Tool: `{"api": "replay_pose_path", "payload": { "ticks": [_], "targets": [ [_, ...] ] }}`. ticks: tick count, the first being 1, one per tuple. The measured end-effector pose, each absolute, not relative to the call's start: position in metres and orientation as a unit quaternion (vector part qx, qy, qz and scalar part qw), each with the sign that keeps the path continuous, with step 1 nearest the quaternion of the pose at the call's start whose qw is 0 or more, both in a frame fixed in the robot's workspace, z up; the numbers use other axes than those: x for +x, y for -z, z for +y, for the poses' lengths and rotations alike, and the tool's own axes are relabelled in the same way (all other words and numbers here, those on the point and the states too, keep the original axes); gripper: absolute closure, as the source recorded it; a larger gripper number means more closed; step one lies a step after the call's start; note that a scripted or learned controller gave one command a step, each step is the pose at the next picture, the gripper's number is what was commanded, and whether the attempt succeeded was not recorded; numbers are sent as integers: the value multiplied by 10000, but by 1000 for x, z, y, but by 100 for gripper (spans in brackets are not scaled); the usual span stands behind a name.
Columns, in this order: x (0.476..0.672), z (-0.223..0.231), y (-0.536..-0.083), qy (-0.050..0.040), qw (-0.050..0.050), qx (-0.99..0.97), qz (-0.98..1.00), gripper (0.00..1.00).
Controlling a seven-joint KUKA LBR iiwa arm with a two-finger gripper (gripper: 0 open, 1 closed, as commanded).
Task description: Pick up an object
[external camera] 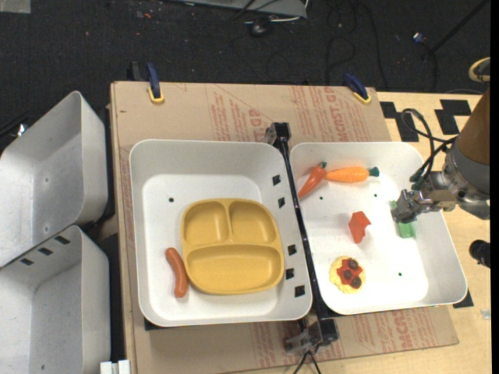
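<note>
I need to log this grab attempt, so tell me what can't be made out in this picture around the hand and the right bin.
- Hand: its grip is too small and dark to read in the camera view.
- Green block: upper part hidden beneath the hand, so contact can't be judged.
- Arm: cut off by the right edge.
- Pizza: toppings too small to identify.
- Two carrots: whether they touch is unclear.

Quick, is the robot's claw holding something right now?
Gripper: low at the right bin's right edge, right over a green object; open, shut or holding cannot be told.
</note>
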State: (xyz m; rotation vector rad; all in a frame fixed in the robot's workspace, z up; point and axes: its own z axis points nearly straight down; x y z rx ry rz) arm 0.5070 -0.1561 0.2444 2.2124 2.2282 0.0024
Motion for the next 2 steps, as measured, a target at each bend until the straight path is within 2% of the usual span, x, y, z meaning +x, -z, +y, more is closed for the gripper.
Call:
{"api": "replay_pose_path", "payload": {
  "ticks": [2],
  "targets": [
    [535, -43, -225, -6, -3, 7039, 7103, 100]
  ]
}}
